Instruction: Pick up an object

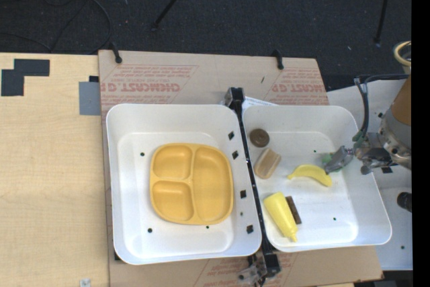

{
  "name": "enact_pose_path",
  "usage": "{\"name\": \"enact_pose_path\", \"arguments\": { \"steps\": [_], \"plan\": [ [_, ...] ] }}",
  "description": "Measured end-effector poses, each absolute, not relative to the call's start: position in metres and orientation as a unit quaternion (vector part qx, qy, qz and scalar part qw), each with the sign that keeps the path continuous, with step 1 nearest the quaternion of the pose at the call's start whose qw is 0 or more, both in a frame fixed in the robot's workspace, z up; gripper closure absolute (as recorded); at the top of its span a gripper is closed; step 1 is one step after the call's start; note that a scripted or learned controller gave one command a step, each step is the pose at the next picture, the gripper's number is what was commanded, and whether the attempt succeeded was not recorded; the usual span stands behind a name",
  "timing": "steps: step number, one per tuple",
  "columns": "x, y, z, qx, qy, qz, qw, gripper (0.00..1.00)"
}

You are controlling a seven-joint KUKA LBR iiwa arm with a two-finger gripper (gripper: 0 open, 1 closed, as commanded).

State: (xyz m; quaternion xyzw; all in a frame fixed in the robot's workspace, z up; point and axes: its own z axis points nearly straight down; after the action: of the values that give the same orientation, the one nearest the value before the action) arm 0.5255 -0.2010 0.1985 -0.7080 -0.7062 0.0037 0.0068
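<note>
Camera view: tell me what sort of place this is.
Probably a robot lab's test bench. Two white bins, left and right, sit clamped on cardboard; toy food like a banana fills the right one; cables trail over dark carpet behind.

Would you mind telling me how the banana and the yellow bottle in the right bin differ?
The banana is curved and tapers at both ends; the bottle is straight, narrowing to a nozzle. The banana lies roughly crosswise in the bin, near the gripper; the bottle lies slanted, nearer the front. The banana is plain yellow; the bottle has a dark strip beside it. Both are yellow and lie flat.
</note>
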Motion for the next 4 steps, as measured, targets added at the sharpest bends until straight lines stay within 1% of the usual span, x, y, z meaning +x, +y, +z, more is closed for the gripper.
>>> {"name": "enact_pose_path", "arguments": {
  "steps": [1, 2, 3, 4],
  "plan": [
    [0.528, -0.201, 0.204, -0.707, -0.707, 0.0012, 0.003, 0.0],
    [0.517, -0.2, 0.146, -0.707, -0.707, 0.002, 0.005, 0.0],
    [0.516, -0.199, 0.091, -0.707, -0.707, 0.0015, 0.004, 0.0],
    [0.516, -0.2, 0.102, -0.708, -0.707, 0.0018, 0.005, 1.0]
  ]
}}
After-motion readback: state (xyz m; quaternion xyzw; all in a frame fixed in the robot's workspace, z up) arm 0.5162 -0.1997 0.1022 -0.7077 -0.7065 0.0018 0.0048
